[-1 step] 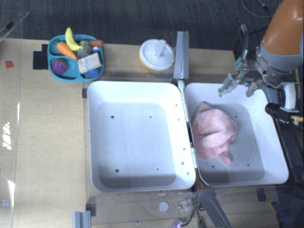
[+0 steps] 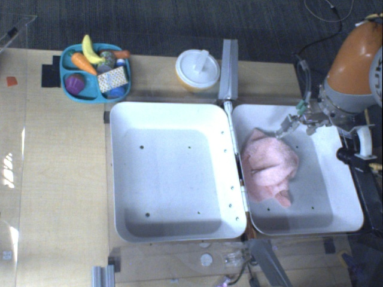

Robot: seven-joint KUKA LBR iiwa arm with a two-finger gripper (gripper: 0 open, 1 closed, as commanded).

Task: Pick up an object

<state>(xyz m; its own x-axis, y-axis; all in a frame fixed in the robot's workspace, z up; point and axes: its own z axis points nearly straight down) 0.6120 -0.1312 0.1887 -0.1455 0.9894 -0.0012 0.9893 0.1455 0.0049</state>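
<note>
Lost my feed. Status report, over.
Gripper over right bin, at pink cloth's top edge. Grasp unconfirmed. Nothing blocking.

A crumpled pink cloth (image 2: pixel 270 166) lies bunched in the right bin (image 2: pixel 335 211), against its left wall, folds heaped toward the near side.

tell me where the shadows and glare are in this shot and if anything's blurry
Camera view: soft shadow pools along the near inner wall of the left bin and under the pink cloth; mild glare streaks on the bench at far left; the hand looks slightly soft, its fingers hard to make out.
</note>
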